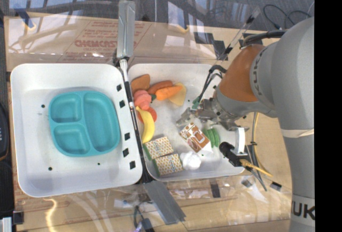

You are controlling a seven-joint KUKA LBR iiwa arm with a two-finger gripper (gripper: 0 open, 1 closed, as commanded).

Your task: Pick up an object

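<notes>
Toy food fills the right-hand white bin (160,68): at the lower edge two patterned square crackers (164,155) and a white lump (191,161), above them a yellow banana (147,126), then an orange carrot (170,92) toward the upper middle. The grey arm's gripper (199,114) hangs low over a brown-and-white patterned packet (194,137); its grip cannot be made out. At left, a teal divided plate (84,122) lies in the other white bin (26,172).

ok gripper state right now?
Gripper: cannot tell open or closed; it is low in the right bin, over the toy food.
</notes>
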